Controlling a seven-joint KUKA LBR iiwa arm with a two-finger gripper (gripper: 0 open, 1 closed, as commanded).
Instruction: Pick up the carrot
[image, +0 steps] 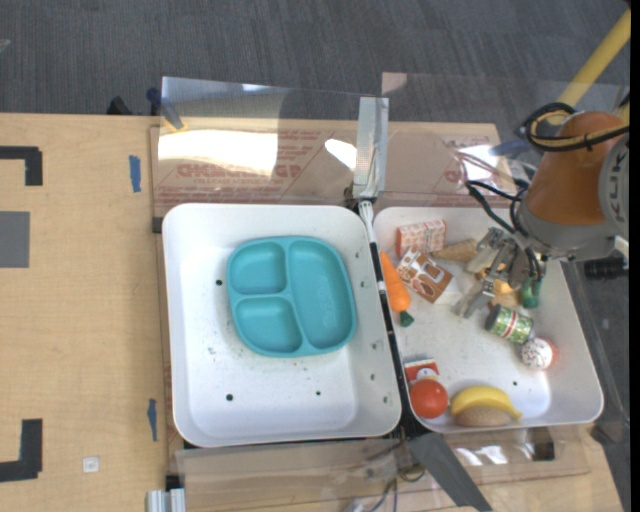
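The carrot (395, 284) is a small orange stick with a green tip. It lies along the left wall of the right bin (578, 392), close to the divider between the two bins. My gripper (480, 288) hangs low over the upper middle of the right bin, roughly a hand's width to the right of the carrot and apart from it. Under it sit grey and tan items that blend with its metal parts. The arm's orange band (570, 170) is above it at the right.
In the right bin are two red-and-white cartons (422, 258), a green-labelled can (512, 324), a small green bottle (530, 291), a white ball (537, 352), a banana (485, 403) and a tomato (430, 398). The left bin (200, 330) holds a teal divided plate (291, 295).
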